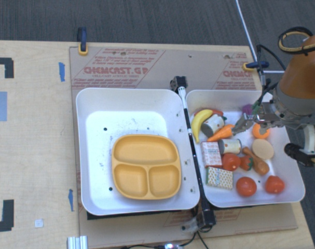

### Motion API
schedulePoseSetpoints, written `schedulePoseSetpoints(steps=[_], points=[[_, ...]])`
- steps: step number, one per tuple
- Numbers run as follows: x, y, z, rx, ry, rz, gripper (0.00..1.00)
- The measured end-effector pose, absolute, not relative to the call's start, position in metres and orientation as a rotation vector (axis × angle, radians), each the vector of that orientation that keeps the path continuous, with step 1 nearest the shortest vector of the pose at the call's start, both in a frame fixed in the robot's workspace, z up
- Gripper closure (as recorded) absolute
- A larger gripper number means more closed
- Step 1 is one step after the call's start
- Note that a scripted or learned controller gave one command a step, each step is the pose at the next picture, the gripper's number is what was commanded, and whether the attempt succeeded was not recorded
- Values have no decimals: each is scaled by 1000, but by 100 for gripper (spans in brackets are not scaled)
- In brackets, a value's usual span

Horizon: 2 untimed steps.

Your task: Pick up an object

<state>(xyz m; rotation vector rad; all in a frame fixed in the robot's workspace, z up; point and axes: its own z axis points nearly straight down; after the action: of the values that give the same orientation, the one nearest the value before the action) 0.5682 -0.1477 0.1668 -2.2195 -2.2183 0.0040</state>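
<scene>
Red tomatoes [246, 186] in right bin [297, 191]; gripper [245, 123] above carrot [220, 133], fingers open

Two white bins sit side by side, the left bin [90, 139] speckled with dark marks on its floor and holding a yellow-orange divided plate [146, 166]. The right bin [295, 188] carries a yellow banana [199, 122], an orange carrot [221, 133], three red tomatoes [246, 186], a pale beige egg-like piece [262, 149], a brown sausage shape [256, 161], and a small purple item [247, 109], perhaps grapes. A white packet with pink print [211, 153] lies above a cream packet with green dots [219, 177]. The arm [301, 79] is grey with an orange band. The tabletop [32, 154] is light wood with blue tape and black marks; red lettering covers the tan board [121, 66].
</scene>
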Motion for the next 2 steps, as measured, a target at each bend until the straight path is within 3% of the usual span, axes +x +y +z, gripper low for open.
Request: schedulePoseSetpoints(steps=[1, 2], points=[[569, -121, 96, -2221, -2221, 1, 0], [570, -121, 104, -2221, -2221, 1, 100]])
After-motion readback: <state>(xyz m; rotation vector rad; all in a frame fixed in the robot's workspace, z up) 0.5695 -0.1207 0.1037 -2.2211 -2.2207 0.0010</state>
